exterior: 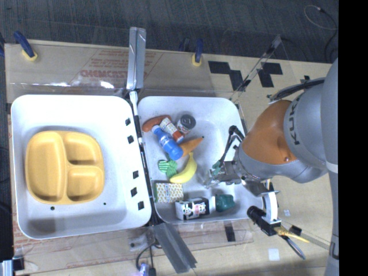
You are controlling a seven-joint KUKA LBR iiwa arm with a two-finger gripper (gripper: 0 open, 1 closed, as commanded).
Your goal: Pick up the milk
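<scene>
Dark carpet lies behind the bench and its two white bins. My gripper hangs in the right bin; I can't tell its state. I judge the milk to be the cow-patterned carton lying flat by the near wall, touching a teal cup. I should come down across its flat cardboard sides, well clear of the smooth, curved banana.
</scene>
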